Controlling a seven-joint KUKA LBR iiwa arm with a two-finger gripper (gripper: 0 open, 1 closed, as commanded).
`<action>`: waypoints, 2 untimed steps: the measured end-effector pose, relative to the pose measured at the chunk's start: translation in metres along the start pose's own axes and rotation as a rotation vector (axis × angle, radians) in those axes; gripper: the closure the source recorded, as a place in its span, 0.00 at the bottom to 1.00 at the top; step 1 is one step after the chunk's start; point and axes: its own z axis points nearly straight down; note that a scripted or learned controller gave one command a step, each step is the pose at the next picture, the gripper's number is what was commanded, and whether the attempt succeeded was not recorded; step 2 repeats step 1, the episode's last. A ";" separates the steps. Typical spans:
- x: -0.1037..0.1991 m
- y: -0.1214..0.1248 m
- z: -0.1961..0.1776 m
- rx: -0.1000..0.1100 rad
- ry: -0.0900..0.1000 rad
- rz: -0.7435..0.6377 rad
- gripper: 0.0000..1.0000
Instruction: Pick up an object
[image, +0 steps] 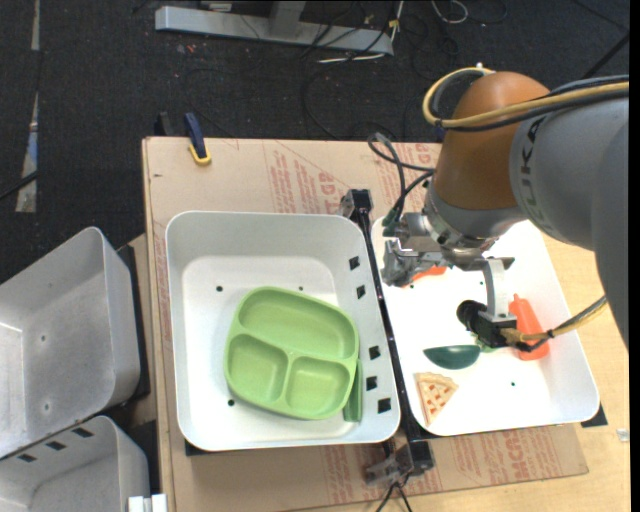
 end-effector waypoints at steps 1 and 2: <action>0.047 -0.019 0.006 0.000 0.000 0.000 1.00; 0.047 -0.019 0.006 0.000 0.000 0.000 1.00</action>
